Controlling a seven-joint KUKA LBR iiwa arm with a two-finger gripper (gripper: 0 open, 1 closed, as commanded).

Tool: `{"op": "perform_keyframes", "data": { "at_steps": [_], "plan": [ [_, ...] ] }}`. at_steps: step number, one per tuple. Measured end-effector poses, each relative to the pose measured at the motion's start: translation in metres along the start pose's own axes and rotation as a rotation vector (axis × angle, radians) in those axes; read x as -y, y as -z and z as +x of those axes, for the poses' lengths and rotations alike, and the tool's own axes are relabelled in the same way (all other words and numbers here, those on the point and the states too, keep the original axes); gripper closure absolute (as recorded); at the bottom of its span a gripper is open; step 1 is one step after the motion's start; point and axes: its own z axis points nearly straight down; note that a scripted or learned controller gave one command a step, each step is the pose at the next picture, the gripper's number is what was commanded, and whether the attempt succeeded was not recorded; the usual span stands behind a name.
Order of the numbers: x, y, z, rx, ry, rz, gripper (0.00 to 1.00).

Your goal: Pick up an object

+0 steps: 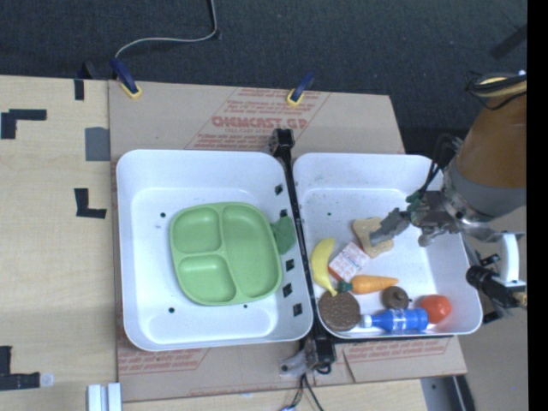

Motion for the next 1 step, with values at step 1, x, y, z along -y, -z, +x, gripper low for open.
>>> {"op": "perform_keyframes", "data": {
  "at_steps": [1],
  "plan": [
    [-0.0567,-0.1410,0.0102,0.001,0.001,-0.011,0.00]
  ]
}}
